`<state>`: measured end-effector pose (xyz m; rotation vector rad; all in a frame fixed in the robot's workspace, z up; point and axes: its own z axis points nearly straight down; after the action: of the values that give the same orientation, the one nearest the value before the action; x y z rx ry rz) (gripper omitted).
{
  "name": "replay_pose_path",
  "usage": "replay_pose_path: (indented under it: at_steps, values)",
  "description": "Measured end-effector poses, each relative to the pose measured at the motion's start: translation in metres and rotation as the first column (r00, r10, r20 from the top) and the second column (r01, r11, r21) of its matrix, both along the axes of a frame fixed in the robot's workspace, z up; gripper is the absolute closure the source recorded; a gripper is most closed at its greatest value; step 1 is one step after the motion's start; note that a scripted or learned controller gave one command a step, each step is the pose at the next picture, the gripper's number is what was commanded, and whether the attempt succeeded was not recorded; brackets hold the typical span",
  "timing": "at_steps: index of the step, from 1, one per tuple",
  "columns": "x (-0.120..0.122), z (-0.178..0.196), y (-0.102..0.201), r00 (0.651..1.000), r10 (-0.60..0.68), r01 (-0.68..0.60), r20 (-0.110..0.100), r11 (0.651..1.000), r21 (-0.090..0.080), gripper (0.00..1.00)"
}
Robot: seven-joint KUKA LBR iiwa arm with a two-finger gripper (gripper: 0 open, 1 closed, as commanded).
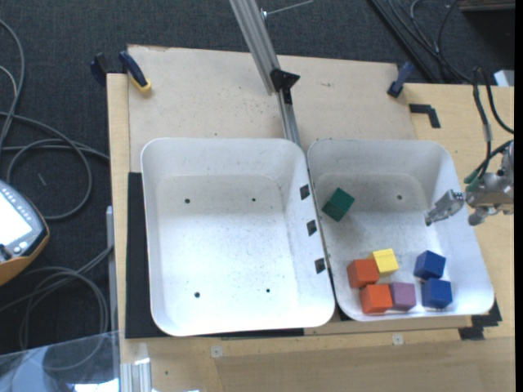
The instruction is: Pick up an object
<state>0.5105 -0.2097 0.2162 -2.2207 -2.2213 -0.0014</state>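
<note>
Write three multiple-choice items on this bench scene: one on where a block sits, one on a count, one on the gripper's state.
1. Where is the green block?
A. In the left bin
B. In the right bin, apart from the other blocks
C. On the bench beyond the bins

2. How many blue blocks lie in the right bin?
A. One
B. Two
C. Four

3. What is the gripper doing?
A. Hanging over the right bin's right side with nothing between its fingers
B. Clamped on the yellow block
C. Resting in the left bin

Answers:
1 B: the green block sits alone towards the right bin's upper left, clear of the cluster below it.
2 B: one blue block lies just above the other blue block at the lower right.
3 A: the gripper is near the bin's right wall, and every block lies on the bin floor away from it.
</note>
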Motion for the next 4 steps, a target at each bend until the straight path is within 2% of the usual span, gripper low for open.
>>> replay_pose_path:
  at_steps: [1, 2, 3, 4]
  values:
    - [-0.03, -0.12, 0.009, 1.0, -0.001, 0.001, -0.002, 1.0, -0.002, 0.0]
    - [-0.028, -0.106, 0.009, 1.0, 0.0, 0.0, 0.003, 1.0, -0.001, 1.0]
    - [-0.03, -0.096, -0.007, 1.0, -0.001, 0.001, 0.001, 1.0, -0.003, 1.0]
    - [0.044, -0.036, 0.046, 1.0, 0.01, -0.01, 0.011, 1.0, -0.002, 1.0]
